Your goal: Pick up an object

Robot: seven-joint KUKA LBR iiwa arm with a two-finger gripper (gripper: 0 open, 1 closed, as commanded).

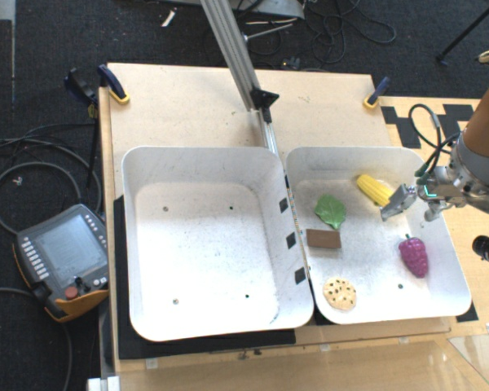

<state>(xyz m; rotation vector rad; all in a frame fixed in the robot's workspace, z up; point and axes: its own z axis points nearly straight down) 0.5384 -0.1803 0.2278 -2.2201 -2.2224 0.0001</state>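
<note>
Two shallow white bins sit side by side on my pale wooden bench (187, 104), and everything loose is in the right-hand bin (310, 169). The left-hand bin (138, 169) has just a few dark specks on its floor.

So what's in the right one: a yellow corn-cob-shaped toy (374, 190) up near the far side, a green leaf-shaped piece (331, 211) a bit left of it, a brown rectangular block (323, 239) just below the leaf and close to it, a round tan cookie with dark chips (340, 293) down near the front rim, and a purple bunch-of-grapes toy (414, 256) over toward the right wall. They're all apart from each other, nothing stacked.

I'm reaching in from the right, and my jaws (414, 204) are spread open over the right side of that bin, with nothing between them. One finger (396, 202) points down-left and ends just beside the right end of the corn, the other one sits further right. The grapes are just below the jaws in the view, and I can't tell if I'm touching anything or just hanging above it.

Off the bench on the dark floor to the left lies a grey and orange handheld controller with a screen (63, 259). A slanted metal rail (232, 43) runs from the top down to where the bins meet.
</note>
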